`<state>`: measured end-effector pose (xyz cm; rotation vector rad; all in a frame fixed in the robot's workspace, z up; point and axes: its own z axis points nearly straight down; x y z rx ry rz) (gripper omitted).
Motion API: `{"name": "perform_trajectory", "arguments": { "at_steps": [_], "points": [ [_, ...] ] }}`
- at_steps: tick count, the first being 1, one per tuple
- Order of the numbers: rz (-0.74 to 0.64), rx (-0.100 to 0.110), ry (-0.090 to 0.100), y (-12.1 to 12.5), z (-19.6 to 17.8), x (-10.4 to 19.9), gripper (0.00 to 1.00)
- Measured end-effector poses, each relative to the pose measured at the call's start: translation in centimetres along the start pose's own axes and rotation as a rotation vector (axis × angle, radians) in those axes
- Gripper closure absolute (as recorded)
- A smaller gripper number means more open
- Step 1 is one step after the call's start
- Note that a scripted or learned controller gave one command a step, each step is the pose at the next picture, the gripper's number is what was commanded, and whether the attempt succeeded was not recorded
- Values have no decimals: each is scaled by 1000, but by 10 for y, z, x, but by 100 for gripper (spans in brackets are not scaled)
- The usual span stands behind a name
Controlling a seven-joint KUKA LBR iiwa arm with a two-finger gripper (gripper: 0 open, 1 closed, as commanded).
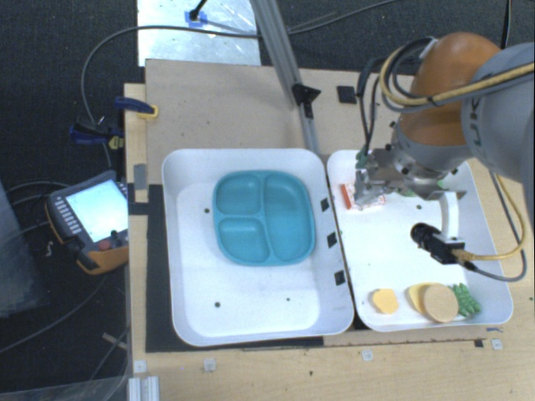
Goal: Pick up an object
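Observation:
My gripper hangs low over the far left corner of the right bin. A small red and white object lies right beside it, near the bin's left wall; whether they touch is unclear. Along the bin's near edge lie a small yellow round piece, a larger tan round slice and a green piece at the right. The arm's grey body and orange band cover the bin's far right part.
The left bin holds a teal divided plate. A black fitting with a cable sticks out from the arm over the right bin's middle. A slanted metal pole stands behind the bins. A handheld pendant lies off the bench at left.

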<state>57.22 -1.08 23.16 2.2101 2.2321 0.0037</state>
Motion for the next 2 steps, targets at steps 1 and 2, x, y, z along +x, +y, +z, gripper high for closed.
{"name": "perform_trajectory", "arguments": {
  "at_steps": [1,2],
  "points": [
    [0,1,0,2,8,45,100],
    [-1,0,1,1,12,109,100]
  ]
}}
